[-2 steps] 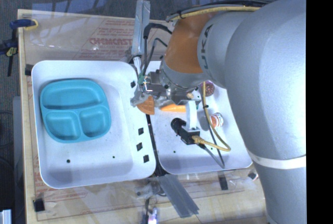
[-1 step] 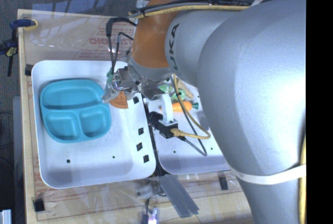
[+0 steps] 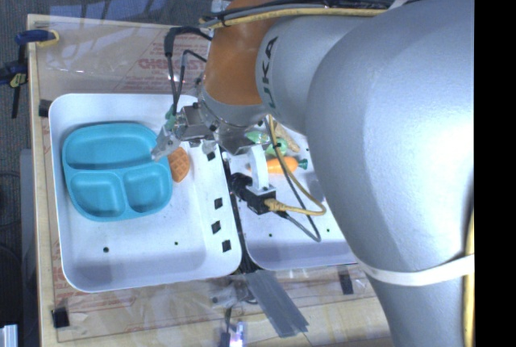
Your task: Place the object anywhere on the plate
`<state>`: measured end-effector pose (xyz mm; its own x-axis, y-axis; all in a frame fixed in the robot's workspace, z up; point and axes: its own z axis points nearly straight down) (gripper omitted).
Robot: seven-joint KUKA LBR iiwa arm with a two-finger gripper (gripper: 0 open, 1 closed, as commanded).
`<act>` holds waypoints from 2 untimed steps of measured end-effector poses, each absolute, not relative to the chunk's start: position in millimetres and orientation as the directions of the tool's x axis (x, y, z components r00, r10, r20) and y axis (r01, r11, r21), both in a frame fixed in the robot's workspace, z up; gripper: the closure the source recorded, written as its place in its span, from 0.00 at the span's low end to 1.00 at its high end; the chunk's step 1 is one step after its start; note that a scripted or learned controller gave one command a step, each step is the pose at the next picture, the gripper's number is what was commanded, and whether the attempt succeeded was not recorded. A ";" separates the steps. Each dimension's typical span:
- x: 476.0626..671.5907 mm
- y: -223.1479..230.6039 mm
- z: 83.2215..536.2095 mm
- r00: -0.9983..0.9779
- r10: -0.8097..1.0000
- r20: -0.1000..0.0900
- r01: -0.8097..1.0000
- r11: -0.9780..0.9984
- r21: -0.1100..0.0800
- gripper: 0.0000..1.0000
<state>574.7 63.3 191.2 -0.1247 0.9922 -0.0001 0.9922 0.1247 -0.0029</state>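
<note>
Beside the blue plate's [image 3: 113, 169] right rim in the left bin [image 3: 121, 261], the gripper [image 3: 171, 145] hangs over an orange object [image 3: 181, 166], grip and opening too obscured to tell, so carrying looks underway; next, move left over the plate.

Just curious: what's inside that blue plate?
The blue plate shows bare compartments. Its right edge is partly hidden by the gripper; an orange object sits just beside it.

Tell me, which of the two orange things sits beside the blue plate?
The orange object in the left bin, by the plate. The other orange piece lies in the right bin.
</note>
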 end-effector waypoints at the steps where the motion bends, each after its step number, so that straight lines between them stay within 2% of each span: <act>1: 489.0 98.5 163.5 -0.368 0.930 0.002 0.930 0.368 -0.007 0.00; 2: 485.0 168.3 91.7 -0.587 0.810 -0.001 0.810 0.587 -0.002 0.00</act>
